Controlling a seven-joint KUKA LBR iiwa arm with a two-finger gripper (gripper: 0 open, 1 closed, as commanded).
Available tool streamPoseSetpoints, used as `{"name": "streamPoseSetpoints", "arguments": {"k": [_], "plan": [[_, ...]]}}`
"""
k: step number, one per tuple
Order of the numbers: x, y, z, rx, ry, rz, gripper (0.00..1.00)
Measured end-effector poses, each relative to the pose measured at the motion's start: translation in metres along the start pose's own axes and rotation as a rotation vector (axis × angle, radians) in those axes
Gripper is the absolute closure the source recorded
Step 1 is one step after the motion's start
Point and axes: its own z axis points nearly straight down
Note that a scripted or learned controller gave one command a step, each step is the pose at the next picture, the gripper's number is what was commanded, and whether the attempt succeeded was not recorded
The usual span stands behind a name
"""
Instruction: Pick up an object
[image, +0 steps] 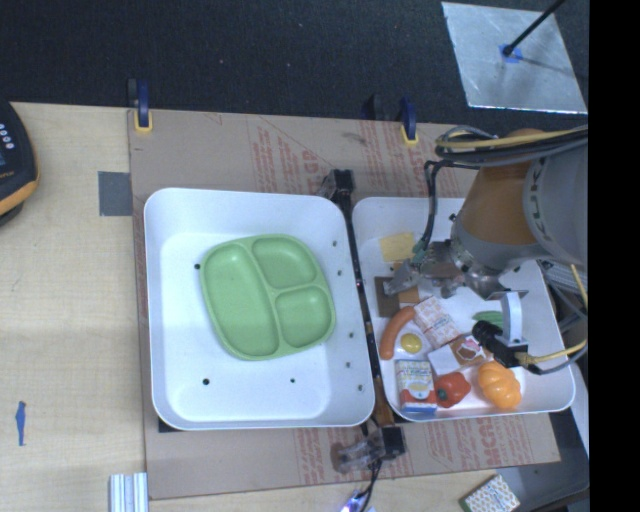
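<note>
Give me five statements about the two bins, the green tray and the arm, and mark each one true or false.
1. The green divided tray lies in the left bin. True.
2. The hot dog lies on the green divided tray. False: it lies in the right bin, near its left wall.
3. The end effector is over the right bin. True.
4. The orange toy sits at the right bin's far end. False: it is at the near end.
5. The green divided tray has three compartments. True.

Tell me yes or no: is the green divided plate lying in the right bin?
No, the green plate lies in the left bin.
</note>
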Motion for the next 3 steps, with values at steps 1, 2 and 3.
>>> {"name": "streamPoseSetpoints", "arguments": {"k": [1, 2, 3], "plan": [[-0.019, 0.056, 0.001, -0.001, 0.001, -0.004, 0.00], [0.008, 0.068, 0.001, -0.002, -0.002, -0.003, 0.00], [-0.006, -0.005, 0.000, 0.000, 0.000, -0.001, 0.00]]}}
